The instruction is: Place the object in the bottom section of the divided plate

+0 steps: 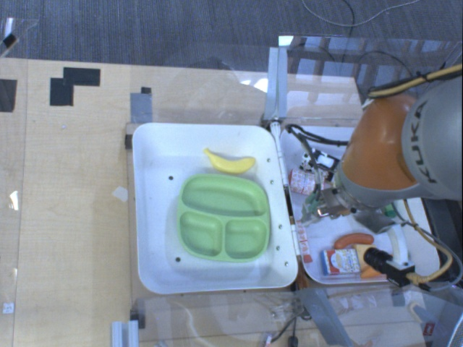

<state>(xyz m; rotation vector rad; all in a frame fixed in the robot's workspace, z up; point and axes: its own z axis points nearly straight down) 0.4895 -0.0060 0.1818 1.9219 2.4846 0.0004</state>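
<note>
The banana (231, 163) lies in the left bin (152, 215), just above the green divided plate (223, 217), touching its rim. Whether the claw (318, 207) is wide or narrow, I cannot tell; it hangs over the right bin (312, 267). It should probably cross, descend squarely over the banana's middle, and grip across its curve.

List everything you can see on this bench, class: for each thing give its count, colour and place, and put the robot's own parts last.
bins: 2, white, side by side on the bench
plate: 1, green, divided, in the left bin
banana: 1, yellow, left bin, just above the plate
can: 1, red and white, right bin, near its left wall
sausage: 1, red, right bin, lower part
box: 1, red and blue, right bin, below the sausage
arm: 1, grey with orange band, over the right bin
gripper: 1, dark, over the right bin
</note>
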